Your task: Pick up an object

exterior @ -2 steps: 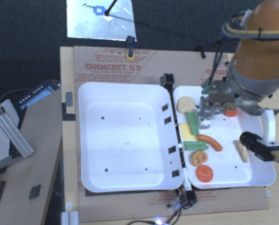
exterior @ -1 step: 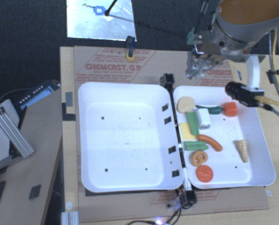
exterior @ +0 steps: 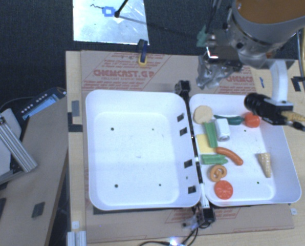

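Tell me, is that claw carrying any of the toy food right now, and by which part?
No. The claw hangs above the bench beyond the right bin, nothing between its fingers. The toy food, such as the sausage, lies in that bin.

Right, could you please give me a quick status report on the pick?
Tool above right bin's far edge, holding nothing visible. Toy food clustered at bin's left side, untouched. Nothing blocking.

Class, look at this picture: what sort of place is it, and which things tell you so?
Probably a robotics lab test bench: a robot arm hangs over two white bins, toy food such as a hot dog fills one, and clamped cardboard lies underneath.
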Robot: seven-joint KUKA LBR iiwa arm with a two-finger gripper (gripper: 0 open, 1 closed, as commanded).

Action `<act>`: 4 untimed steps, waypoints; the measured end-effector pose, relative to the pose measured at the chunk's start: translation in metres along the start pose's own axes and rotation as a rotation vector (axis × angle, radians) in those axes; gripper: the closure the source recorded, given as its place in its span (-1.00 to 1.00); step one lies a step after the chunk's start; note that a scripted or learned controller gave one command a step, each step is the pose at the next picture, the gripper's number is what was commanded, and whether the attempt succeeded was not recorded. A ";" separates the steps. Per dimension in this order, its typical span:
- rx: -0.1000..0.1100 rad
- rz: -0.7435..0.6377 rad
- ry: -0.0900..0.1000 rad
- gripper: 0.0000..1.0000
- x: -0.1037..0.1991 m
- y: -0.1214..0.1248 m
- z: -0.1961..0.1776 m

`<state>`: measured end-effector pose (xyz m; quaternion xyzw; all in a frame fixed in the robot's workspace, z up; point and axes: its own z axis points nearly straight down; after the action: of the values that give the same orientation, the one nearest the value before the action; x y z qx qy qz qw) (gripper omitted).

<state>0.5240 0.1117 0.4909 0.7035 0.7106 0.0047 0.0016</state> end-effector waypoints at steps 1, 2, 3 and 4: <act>0.006 0.003 -0.004 1.00 0.023 0.030 0.007; 0.025 0.008 -0.008 1.00 0.044 0.035 0.191; 0.003 -0.003 0.001 1.00 0.111 -0.009 0.117; 0.013 0.008 -0.006 1.00 0.122 0.013 0.186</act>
<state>0.5378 0.2350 0.3060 0.7063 0.7079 -0.0020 -0.0008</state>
